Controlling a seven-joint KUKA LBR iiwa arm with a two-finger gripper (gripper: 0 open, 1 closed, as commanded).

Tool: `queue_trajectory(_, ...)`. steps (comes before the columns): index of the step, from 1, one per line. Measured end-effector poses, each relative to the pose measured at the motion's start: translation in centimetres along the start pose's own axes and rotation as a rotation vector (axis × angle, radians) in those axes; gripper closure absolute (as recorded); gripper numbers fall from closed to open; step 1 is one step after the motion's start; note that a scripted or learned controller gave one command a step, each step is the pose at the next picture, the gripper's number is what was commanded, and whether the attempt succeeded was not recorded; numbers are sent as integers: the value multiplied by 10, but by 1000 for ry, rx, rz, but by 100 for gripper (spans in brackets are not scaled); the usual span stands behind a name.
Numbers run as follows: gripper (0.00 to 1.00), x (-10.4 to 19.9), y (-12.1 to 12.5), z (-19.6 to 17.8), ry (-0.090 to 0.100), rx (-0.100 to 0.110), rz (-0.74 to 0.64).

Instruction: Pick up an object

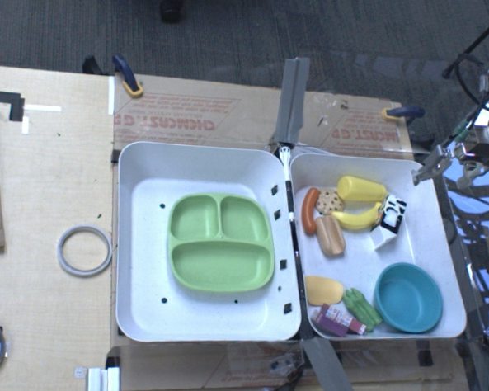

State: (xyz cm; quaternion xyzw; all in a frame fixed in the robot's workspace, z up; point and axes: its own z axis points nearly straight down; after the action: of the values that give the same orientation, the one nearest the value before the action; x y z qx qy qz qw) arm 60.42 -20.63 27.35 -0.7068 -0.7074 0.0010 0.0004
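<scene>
Yellow is the colour of the two things lying nearest the claw (447, 158): a rounded yellow toy (360, 188) and, touching it on the side away from the claw, a banana (359, 218). The claw is seen at the far right corner of the right bin (459, 270), over its rim, and whether it is wide or narrow cannot be told; nothing is seen held in it. Both yellow things lie down the view and to the left of the claw, their long axes running roughly across the view. A black-and-white block (391, 214) lies between them and the claw, just beside the banana's tip. It is judged that a reach down and leftward is called for, and that crowding could spoil a grasp.
</scene>
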Motion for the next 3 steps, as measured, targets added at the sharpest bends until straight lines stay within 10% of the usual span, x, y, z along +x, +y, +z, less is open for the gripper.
queue_trajectory(2,0,113,-18,179,0,-7,-5)
queue_trajectory(3,0,91,-1,181,-1,-4,-470)
